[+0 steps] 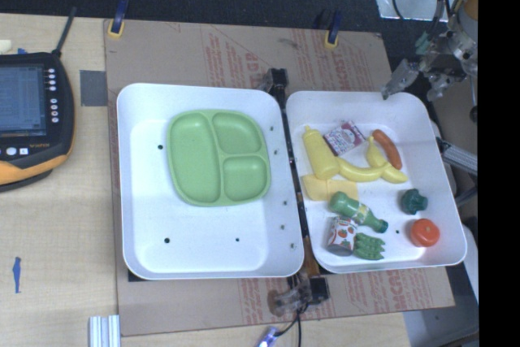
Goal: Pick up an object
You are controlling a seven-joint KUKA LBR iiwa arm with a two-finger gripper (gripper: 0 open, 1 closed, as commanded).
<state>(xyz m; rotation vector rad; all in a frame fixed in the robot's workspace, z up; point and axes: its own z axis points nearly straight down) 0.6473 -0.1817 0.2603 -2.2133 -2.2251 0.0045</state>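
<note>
Camera view: end effector [422, 69] sits at upper right of frame, over the far corner of the right bin [439, 175]; whether it is parted or closed, cannot tell, and nothing seen in its grip. Right bin holds yellow bottle [318, 152], banana [366, 170], hot dog [386, 148], red-white packet [344, 137], green bottle [356, 212], tomato [423, 232], dark green piece [413, 201]. Left bin [146, 248] holds green divided plate [218, 157]. Orange-edged tablet [32, 122] on tabletop [49, 256], far left.

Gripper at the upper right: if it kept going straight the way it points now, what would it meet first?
The gripper points down-left toward the right bin. Its far rim comes first, probably; past that, the hot dog. Height above the bin is unclear.
</note>
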